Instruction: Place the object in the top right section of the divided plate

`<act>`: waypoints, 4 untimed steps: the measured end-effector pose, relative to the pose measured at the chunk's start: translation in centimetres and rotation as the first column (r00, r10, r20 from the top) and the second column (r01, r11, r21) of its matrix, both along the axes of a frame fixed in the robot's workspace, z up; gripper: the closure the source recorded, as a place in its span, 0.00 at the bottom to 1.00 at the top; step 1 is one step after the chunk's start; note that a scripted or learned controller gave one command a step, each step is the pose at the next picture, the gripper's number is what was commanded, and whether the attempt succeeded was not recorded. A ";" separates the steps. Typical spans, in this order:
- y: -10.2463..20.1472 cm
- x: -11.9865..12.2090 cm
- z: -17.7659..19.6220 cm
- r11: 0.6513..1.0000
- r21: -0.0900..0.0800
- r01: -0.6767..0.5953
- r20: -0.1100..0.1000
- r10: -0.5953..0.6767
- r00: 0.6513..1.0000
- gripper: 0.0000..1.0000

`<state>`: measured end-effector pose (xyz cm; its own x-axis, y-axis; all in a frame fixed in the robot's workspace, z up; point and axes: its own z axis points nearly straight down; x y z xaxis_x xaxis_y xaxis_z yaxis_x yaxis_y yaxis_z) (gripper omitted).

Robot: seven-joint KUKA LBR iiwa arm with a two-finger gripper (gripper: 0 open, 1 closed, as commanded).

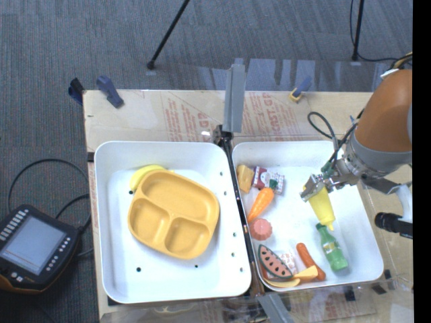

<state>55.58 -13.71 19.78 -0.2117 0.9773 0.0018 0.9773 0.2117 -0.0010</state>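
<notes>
The yellow divided plate (pixel 202 204) lies in the left bin (pixel 111 247), with its single large section toward the far left and two smaller sections toward the near right. All of its sections are bare. My gripper (pixel 315 186) is over the right bin (pixel 357 210), at the upper end of a yellow squeeze bottle (pixel 324 208). The bottle points down and to the right from the gripper. I cannot tell whether it is gripped or lying on the bin floor.
A yellow banana (pixel 143 174) peeks out behind the plate's far edge. The right bin also holds a carrot (pixel 261 204), a yellow block (pixel 244 178), a red packet (pixel 271 179), a pink disc (pixel 262 229), a watermelon slice (pixel 275 262), a green bottle (pixel 333 248) and an orange sausage (pixel 310 260).
</notes>
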 end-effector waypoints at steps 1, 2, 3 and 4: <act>0.0 0.0 0.0 1.000 0.000 0.000 0.000 0.000 1.000 0.00; -0.1 -0.8 6.4 0.968 -0.003 -0.250 0.004 0.250 0.968 0.00; 6.0 -3.3 -1.4 0.999 0.000 0.045 -0.008 -0.045 0.999 0.00; 11.1 -5.5 -1.2 0.916 -0.003 0.400 -0.007 -0.400 0.916 0.00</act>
<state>50.05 -2.62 18.54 0.1974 0.9803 0.0002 0.9803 -0.1974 -0.0084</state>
